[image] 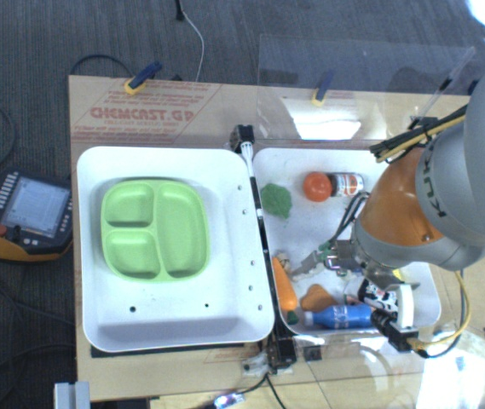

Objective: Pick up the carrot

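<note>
carrot (285, 288) lies along the left wall of the right bin (344, 156), near the front corner. a second orange piece (316, 296) and blue bottle (337, 317) crowd its right side. gripper (310, 261) hovers just above-right of it; jaw state: cannot tell. broccoli (276, 199) and red-capped bottle (331, 185) sit further back, open floor between. green tray (154, 228) in left bin (114, 326).

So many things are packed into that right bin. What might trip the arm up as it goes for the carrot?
1. The carrot lies against the right bin's left wall, so a finger may hit the wall instead of sliding alongside.
2. A blue bottle and an orange piece sit close beside the carrot; the gripper might nudge or grab one of them.
</note>
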`<state>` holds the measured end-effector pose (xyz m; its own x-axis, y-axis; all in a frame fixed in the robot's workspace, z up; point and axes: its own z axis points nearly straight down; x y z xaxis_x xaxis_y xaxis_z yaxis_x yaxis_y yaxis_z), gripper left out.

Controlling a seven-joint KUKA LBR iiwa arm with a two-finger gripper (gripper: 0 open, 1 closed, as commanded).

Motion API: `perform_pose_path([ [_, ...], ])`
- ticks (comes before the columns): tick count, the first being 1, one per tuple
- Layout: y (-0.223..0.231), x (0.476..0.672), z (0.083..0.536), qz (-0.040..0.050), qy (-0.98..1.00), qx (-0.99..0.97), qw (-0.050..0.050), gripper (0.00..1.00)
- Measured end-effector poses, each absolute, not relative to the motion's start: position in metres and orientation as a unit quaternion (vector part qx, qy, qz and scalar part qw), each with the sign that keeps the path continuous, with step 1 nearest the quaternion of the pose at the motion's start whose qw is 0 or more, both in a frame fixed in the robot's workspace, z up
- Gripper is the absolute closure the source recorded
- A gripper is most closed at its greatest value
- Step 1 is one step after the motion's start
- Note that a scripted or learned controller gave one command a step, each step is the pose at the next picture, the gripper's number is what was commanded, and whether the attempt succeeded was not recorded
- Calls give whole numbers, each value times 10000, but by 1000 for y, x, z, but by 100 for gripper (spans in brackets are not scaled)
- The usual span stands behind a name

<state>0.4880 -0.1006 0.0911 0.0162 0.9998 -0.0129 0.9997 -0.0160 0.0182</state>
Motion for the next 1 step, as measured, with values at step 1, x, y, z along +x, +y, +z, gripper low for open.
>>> perform_pose_path([
  [1,-98,490,91,69,5814,8135,93,0],
])
